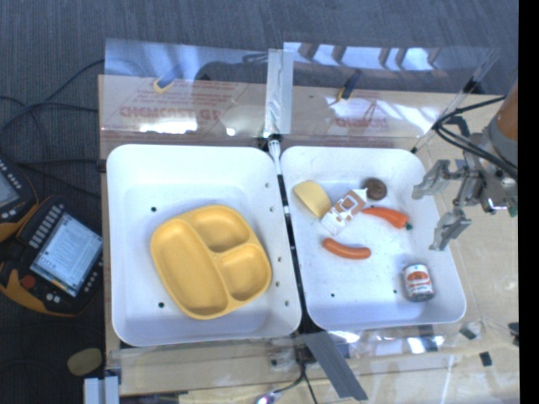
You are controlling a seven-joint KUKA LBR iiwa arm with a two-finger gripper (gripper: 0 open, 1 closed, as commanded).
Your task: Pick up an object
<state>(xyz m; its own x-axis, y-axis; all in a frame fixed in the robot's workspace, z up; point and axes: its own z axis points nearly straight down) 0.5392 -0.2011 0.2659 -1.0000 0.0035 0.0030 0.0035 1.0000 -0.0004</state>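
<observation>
Over the right edge of the right bin (438, 251) we found the gripper (438, 207), its two grey fingers (449, 228) spread apart with nothing between them, one reaching toward the bin's far right corner and the other hanging over the rim about midway along that edge. Behind it, the grey arm (493, 183) came in from the right side of the bench, with its orange band (510, 118) just above the wrist. Nearest the fingers, inside the same bin, we saw an orange carrot-shaped piece (386, 217) lying near the middle of the bin's far half, and a dark brown round piece (375, 189) just beyond it toward the far edge. A small white and red carton (345, 209) lay beside the carrot's left end, and a yellow wedge (312, 199) sat next to the carton, close to the bin's left edge. A red sausage-shaped piece (347, 249) lay near the bin's centre, apart from the others. A small can (418, 281) stood near the bin's near right corner. In the left bin (126, 225) we noted a yellow divided tray (210, 261) resting around its middle. Off the bench's left edge, a handheld control pendant (55, 255) lay on the dark floor.
</observation>
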